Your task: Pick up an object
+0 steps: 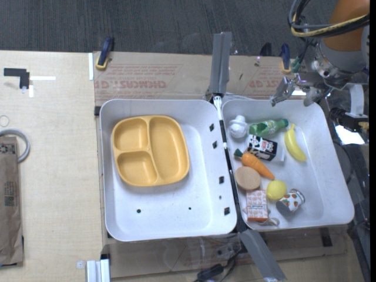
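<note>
At the upper right of the frame the gripper point(292, 91) hangs over the far rim of the right bin point(332, 175). Its fingers look spread apart with nothing between them, though they are small and somewhat blurred here.

The right bin holds the objects. A green bottle point(268, 126) lies near the top, with a banana point(294, 144) just right of it. Below the bottle lie a carrot point(258, 165), a lemon point(276, 190) and a small carton point(257, 206).

In the left bin point(117, 216) sits a yellow divided plate point(151, 150), toward the frame's centre left.
</note>
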You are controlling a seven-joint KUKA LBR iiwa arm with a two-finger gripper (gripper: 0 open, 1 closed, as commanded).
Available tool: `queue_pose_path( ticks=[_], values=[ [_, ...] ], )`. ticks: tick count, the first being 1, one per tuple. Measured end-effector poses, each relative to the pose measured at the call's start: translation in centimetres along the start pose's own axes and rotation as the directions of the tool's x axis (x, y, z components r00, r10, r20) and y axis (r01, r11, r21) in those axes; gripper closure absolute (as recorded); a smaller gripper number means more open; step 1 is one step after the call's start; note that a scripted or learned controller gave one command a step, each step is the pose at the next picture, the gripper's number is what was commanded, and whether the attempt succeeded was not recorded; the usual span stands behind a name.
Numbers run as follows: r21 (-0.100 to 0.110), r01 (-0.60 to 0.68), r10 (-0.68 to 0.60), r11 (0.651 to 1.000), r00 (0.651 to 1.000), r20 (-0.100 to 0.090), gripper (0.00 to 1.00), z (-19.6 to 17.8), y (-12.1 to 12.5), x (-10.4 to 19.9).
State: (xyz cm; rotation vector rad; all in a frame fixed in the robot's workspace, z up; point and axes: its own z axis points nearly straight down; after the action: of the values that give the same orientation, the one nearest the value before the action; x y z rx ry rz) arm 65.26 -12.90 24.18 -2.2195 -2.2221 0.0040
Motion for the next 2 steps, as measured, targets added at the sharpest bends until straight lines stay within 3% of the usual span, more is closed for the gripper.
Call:
queue_pose_path(
  ticks=[1,2],
  values=[
    [-0.002,0.125,-0.125,0.992,0.992,0.001,0.0,7.8,0.3,-7.7],
    [-0.002,0.126,-0.126,0.992,0.992,-0.007,0.0,15.1,-2.2,-8.4]
  ],
)
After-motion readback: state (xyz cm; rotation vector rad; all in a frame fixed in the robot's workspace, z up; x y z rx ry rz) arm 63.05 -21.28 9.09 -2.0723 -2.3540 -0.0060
